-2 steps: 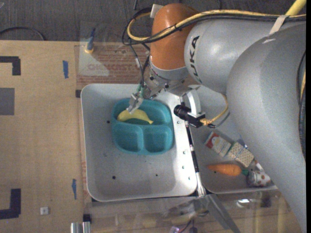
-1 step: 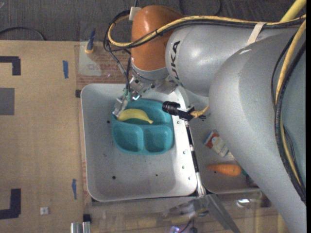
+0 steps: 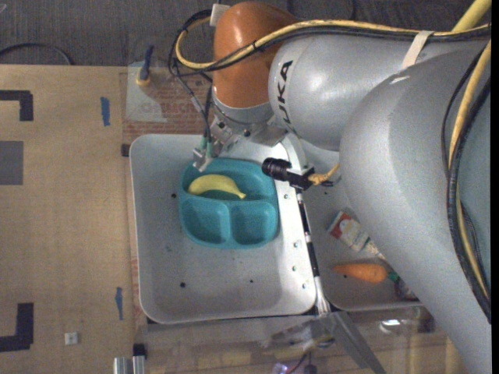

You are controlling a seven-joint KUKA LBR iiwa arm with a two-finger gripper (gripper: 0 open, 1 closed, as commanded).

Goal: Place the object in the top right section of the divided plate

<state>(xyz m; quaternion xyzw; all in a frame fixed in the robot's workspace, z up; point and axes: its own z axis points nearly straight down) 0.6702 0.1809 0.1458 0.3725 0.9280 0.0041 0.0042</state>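
Observation:
A teal divided plate sits in the left white bin. A yellow banana lies in the plate's large upper section, at its left side. My gripper hangs just above the plate's upper left rim, close to the banana's left end. The wrist with its orange band covers most of the gripper from above. Nothing shows between the fingers.
The right bin holds an orange carrot and a small white and red packet. A black cylindrical fitting sticks out over the rim between the bins. The big grey arm covers the right side.

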